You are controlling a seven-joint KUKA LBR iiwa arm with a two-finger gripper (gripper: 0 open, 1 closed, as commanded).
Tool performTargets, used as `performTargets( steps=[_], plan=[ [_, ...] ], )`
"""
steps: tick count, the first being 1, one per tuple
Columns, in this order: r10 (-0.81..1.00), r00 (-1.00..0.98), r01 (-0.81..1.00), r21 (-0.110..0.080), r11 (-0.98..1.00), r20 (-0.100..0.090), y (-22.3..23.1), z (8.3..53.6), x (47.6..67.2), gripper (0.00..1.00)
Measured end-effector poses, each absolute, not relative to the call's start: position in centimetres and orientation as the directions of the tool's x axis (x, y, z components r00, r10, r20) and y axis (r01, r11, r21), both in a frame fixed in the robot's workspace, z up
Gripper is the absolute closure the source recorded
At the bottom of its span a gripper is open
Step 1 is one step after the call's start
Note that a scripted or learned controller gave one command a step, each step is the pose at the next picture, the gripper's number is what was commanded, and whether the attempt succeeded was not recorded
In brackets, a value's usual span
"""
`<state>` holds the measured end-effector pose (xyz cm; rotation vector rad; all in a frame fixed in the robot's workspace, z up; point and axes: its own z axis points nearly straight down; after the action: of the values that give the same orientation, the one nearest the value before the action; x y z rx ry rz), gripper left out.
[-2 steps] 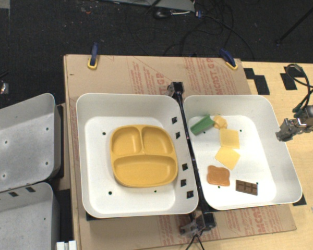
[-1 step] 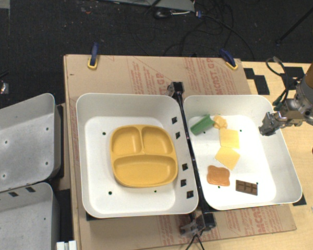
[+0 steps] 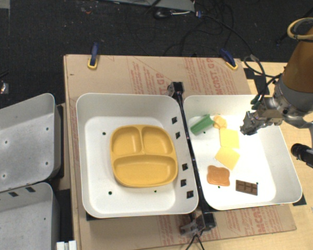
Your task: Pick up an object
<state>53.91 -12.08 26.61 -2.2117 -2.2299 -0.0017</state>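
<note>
My gripper (image 3: 249, 127) hangs over the right bin (image 3: 281, 163), near its upper right part, just right of the yellow pieces. In that bin lie a green block (image 3: 201, 124), a small yellow piece (image 3: 219, 122), a pale yellow slab (image 3: 229, 138), a darker yellow wedge (image 3: 227, 157), an orange-brown toast piece (image 3: 218, 175) and a brown chocolate bar (image 3: 246, 187). Nothing shows between the dark fingers.
The left bin (image 3: 94, 139) holds a yellow divided tray (image 3: 144, 155). A black divider (image 3: 185, 139) runs between the bins. Grey metal lids (image 3: 21, 139) lie off the bench at the left. Cables trail at the back right.
</note>
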Motion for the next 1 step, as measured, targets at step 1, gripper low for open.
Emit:
performTargets(
  steps=[1],
  plan=[
    [1.000, -0.008, 1.000, 0.001, 0.008, 0.001, -6.85, 25.88, 56.30, 1.00]
  ],
)
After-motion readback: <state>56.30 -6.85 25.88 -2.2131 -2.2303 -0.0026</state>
